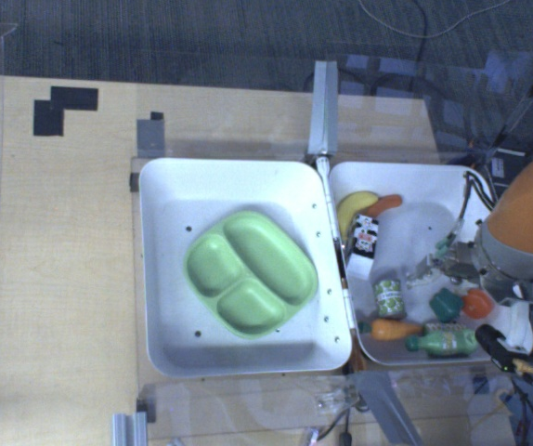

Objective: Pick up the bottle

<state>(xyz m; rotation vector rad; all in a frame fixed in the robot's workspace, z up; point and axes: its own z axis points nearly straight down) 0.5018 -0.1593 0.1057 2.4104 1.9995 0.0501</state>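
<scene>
In the right white bin (pixel 406 179), my end effector (pixel 443 263) hovers.
I cannot tell its grip state; the green plastic bottle (pixel 445 343) lies near the front wall.

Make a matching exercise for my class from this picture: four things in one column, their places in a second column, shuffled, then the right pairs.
Things
1. green plate
2. banana
3. bottle
4. can

Places
A. far left corner of the right bin
B. lying along the near edge of the right bin
C. middle of the left bin
D. standing in the right bin, just above the carrot

Pairs: 1-C, 2-A, 3-B, 4-D
</scene>
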